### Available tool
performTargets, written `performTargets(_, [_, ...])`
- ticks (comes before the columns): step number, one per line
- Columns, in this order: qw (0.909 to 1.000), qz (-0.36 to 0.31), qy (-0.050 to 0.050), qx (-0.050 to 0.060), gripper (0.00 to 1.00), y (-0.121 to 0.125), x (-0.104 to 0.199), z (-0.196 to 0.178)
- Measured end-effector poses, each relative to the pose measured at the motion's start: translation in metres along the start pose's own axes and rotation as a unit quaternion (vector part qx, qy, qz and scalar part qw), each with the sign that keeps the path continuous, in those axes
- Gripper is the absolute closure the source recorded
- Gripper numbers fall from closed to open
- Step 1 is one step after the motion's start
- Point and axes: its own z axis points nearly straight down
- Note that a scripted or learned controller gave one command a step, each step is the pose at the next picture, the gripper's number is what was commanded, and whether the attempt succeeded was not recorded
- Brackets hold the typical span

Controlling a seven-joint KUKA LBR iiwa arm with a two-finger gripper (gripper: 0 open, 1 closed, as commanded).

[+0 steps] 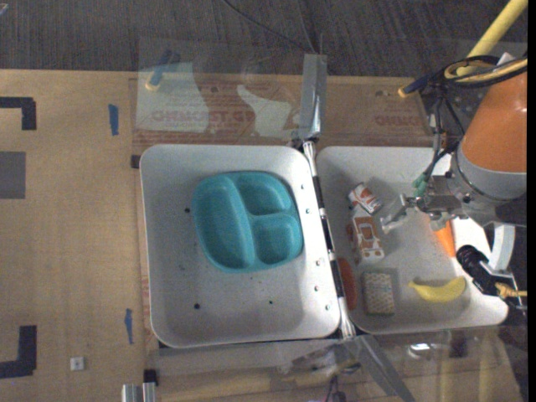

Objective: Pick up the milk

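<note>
The milk carton (367, 236) lies in the right bin (335, 174), just under a small red and white pack (365, 197). The gripper (394, 217) hangs right beside the milk, and its fingers are too blurry to tell. A banana (438, 289) lies nearby.

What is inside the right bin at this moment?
The right bin holds two small cartons, a banana, a tan sponge-like block and a red piece. The arm covers its right side, where something orange peeks out.
</note>
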Motion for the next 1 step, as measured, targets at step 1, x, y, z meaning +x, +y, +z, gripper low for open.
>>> performTargets(1, [0.9991, 0.043, 0.000, -0.001, 0.00, -0.0030, 0.0067, 0.1267])
